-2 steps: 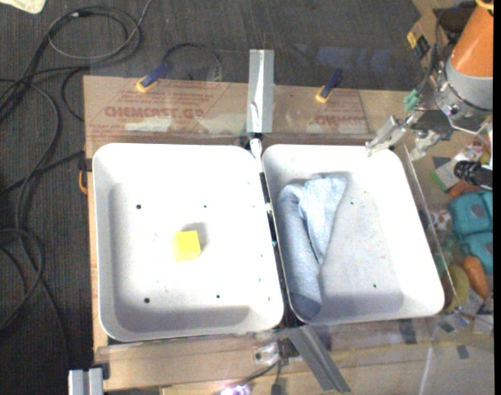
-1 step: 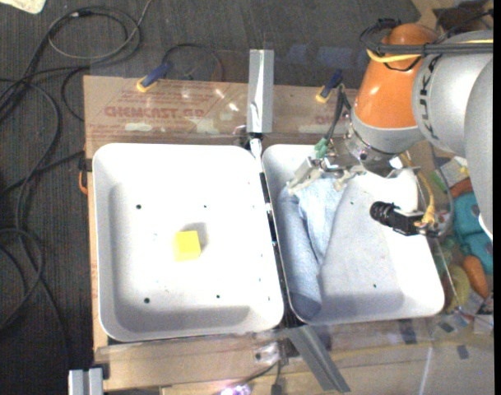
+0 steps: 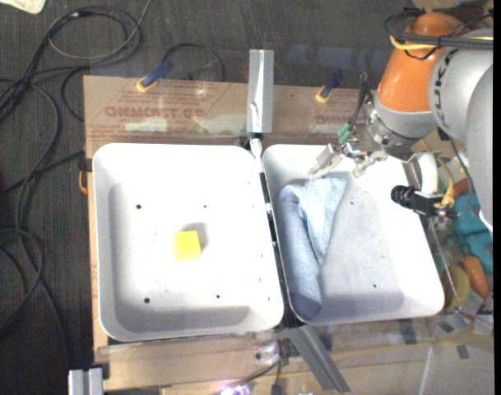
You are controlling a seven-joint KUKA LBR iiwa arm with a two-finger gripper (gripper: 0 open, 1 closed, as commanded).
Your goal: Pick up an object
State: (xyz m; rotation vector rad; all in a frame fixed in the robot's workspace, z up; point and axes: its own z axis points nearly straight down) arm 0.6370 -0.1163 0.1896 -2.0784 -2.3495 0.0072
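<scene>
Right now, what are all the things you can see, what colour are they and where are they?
Bins: two, white, side by side on the bench; left bin, right bin.
Block: one, yellow, middle of the left bin.
Cloth: one, light blue, bunched along the left side of the right bin.
Cardboard sheet: one, brown, under and behind the bins.
Cables: several, black, on the floor at left.
Arm: one, grey with an orange band, at right.
End effector: one, metal, fingers spread, above the cloth's far end, holding nothing.

Arm (image 3: 447, 81): mine, grey, orange band above the wrist, entering from the far right, angled down and leftward. Gripper (image 3: 342, 164): fingers (image 3: 322, 164) spread apart, tips pointing left, nothing between them.
</scene>
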